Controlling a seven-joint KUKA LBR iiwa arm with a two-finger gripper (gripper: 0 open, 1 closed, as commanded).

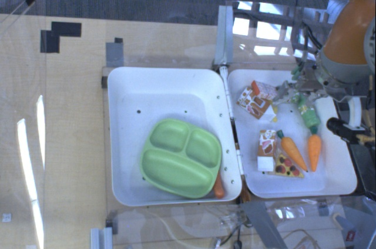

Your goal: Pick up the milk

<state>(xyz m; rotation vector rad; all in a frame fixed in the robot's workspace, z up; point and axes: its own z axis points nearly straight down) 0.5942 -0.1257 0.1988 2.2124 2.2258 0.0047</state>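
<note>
A white carton with orange-brown print, which looks like the milk [255, 102], lies tilted at the upper left of the right bin [341, 183]. A second, similar small carton [267, 147] lies lower in the same bin. My gripper [295, 89] hangs over the bin's upper middle, just right of the upper carton and close to it. Nothing shows in its grasp. The arm's orange band [351, 30] and grey wrist cover the bin's upper right corner.
Beside the gripper lies a green bottle-like item [309, 117]. Two carrots [293, 152] [315, 151] and a pizza slice [288, 167] lie lower right. The left bin [129, 95] holds a green divided plate [182, 158] with an orange item [218, 188] at its edge.
</note>
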